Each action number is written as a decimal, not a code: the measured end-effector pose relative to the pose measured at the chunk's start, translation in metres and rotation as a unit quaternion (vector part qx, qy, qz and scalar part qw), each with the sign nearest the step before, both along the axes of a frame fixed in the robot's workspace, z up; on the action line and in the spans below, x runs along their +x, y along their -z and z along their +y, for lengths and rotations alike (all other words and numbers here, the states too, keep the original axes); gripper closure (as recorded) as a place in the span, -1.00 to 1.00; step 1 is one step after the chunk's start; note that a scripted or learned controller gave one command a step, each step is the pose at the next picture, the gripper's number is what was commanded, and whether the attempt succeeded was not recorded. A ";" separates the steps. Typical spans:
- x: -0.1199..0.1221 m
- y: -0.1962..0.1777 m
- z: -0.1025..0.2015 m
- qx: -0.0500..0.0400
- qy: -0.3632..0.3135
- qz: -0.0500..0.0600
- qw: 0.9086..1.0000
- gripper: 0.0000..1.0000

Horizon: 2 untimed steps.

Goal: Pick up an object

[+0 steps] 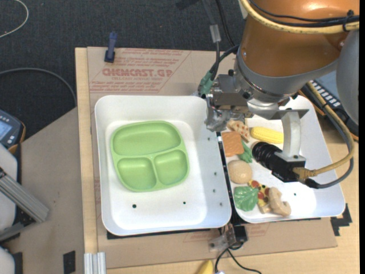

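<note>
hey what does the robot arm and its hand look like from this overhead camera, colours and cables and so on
The arm is bulky and rounded, with a glossy orange band above a grey wrist ring. Dark cables run across its top, and a small green connector sits by the wrist. Below hangs the hand, a boxy grey metal piece. A black cylindrical fitting with a tan hose juts out beside it.

Two bins sit side by side on the worktop. A divided tray lies in the left bin. The right bin holds a corn cob, a leaf and a mushroom nearer its front.
</note>
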<state>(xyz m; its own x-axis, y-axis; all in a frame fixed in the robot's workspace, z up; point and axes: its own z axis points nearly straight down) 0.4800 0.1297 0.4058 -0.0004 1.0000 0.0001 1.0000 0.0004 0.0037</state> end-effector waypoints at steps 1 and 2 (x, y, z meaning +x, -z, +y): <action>0.000 -0.010 0.001 0.000 0.000 -0.001 1.000 1.00; 0.001 -0.020 0.001 0.000 0.000 -0.002 1.000 1.00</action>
<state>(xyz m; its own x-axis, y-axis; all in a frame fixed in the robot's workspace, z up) 0.4809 0.1307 0.4262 -0.0008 1.0000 0.0003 1.0000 0.0008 0.0082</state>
